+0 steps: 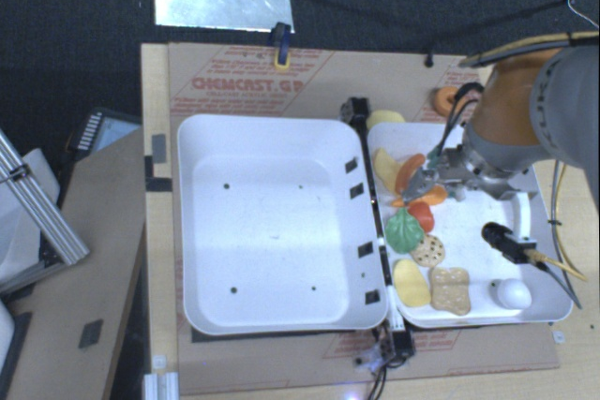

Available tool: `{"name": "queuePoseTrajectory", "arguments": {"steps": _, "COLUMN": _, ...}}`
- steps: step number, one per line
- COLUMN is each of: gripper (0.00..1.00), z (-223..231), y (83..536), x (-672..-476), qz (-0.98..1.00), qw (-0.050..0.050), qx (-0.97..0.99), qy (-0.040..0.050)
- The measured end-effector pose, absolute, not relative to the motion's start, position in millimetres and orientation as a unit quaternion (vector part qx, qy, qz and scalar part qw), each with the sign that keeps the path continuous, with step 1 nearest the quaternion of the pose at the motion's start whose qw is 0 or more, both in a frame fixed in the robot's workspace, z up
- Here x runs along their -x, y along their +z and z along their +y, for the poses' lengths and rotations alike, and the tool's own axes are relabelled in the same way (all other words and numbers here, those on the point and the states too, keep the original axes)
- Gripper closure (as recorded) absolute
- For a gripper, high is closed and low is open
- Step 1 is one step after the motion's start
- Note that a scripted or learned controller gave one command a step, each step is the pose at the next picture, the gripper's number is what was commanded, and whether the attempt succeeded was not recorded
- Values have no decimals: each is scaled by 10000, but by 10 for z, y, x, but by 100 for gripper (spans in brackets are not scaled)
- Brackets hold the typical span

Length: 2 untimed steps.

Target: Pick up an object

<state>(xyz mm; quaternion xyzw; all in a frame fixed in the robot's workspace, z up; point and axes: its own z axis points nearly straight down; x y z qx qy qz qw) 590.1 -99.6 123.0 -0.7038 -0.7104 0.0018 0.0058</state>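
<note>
— How far along are you?

— The left bin [272, 229] has nothing lifted into it. In the right bin [469, 229], my pincer [429, 180] is down among the orange toy pieces [411, 171], above the green one [404, 230]. Nothing is visibly raised.

— Are you gripping?

— I cannot tell; my wrist and the clutter hide that.

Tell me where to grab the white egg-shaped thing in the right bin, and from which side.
Take the white egg across its narrower width, coming straight down from above. It lies on the bin floor near the right bin's front right corner, apart from the brown biscuit, so its sides look free. It is rounded, so it may slip; centre the hand on its middle.
</note>
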Motion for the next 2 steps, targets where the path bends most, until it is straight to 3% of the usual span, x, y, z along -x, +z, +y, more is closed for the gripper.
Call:
{"name": "queuePoseTrajectory", "arguments": {"steps": 1, "gripper": 0, "z": -1401, "y": 819, "x": -5578, "qz": -7063, "qw": 11, "qx": 7079, "qy": 14}}
{"name": "queuePoseTrajectory", "arguments": {"steps": 2, "gripper": 100, "z": -1378, "y": 952, "x": -5612, "qz": -7080, "qw": -16, "qx": 7062, "qy": -10}}
